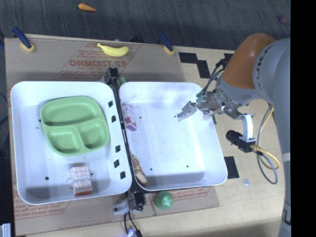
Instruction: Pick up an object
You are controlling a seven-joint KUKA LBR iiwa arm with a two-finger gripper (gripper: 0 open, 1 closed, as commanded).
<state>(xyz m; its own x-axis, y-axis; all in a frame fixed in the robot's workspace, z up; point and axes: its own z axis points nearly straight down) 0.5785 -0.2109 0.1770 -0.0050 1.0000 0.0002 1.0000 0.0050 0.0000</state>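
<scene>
- Your jaws point(183, 112) hang over the right bin point(168, 174), in its upper right part. Nothing sits between them; how wide they stand you cannot tell at this slant.
- The nearest thing to pick is the small red-and-white packet point(129, 118), which lies at about 9 o'clock from the jaws, against the bin's left wall, well apart from them. Its long axis runs roughly 12 to 6.
- A tan object point(138, 173) lies at about 7 o'clock from the jaws, at the bin's lower left wall; it is too small to name.
- That the packet hugs the wall looks like the main hindrance: one finger would have little room on that side.
- In the left bin point(19, 132) you have a green divided tray point(74, 124) and a wrapped snack point(80, 179), both farther off, past the black divider point(120, 127).
- Out on the surface point(247, 201) lie a banana point(113, 49) at 12 o'clock of the bins and a green ball point(164, 199) at 6 o'clock.
</scene>
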